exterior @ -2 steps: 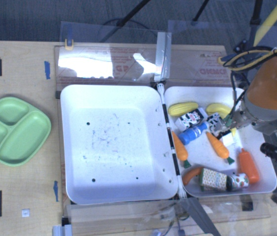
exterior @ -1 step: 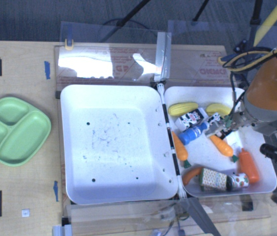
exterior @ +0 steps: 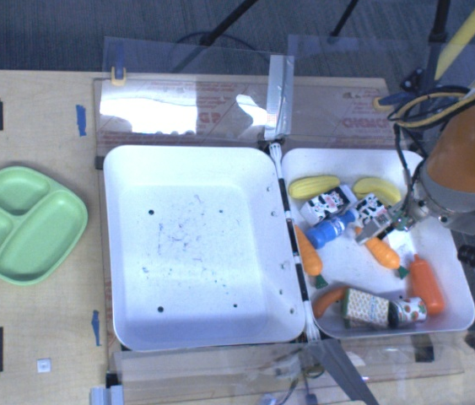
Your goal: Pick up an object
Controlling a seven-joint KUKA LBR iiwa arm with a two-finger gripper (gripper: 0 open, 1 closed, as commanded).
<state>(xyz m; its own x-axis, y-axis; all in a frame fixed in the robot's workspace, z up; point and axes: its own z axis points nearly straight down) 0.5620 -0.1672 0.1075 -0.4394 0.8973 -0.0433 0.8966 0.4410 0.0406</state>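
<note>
We find the arm [exterior: 465, 163] reaching in from the right over the right bin [exterior: 465, 315]; its gripper [exterior: 399, 223] sits low among the clutter near the bin's middle, close to a small orange carrot [exterior: 383, 252] and a black-and-white patterned piece [exterior: 370, 208]; whether the fingers stand wide, narrow or closed on anything we cannot tell, since they are small and lost against the objects.

The task names no particular object, so we take the candidates to be the right bin's contents: two yellow bananas [exterior: 314, 186] at the far side; a blue bottle-like item [exterior: 328, 229]; a carrot against the dividing wall [exterior: 309, 255]; a larger orange-red carrot [exterior: 425, 283] toward the right wall; a labelled bottle [exterior: 379, 310] lying on its side near the front wall. The left bin [exterior: 136, 171] and the green divided plate [exterior: 23, 224] on the bench are well apart from the gripper.

Judgement on handling: these look like toy foods, so probably light and stiff, with smooth skins that may slip; the carrots taper, so we would take one across its thicker middle, not the tip; the lying bottle is round and could roll, so grip across its body; objects touch one another near the centre, and a neighbour may get nudged or pinched along.
</note>
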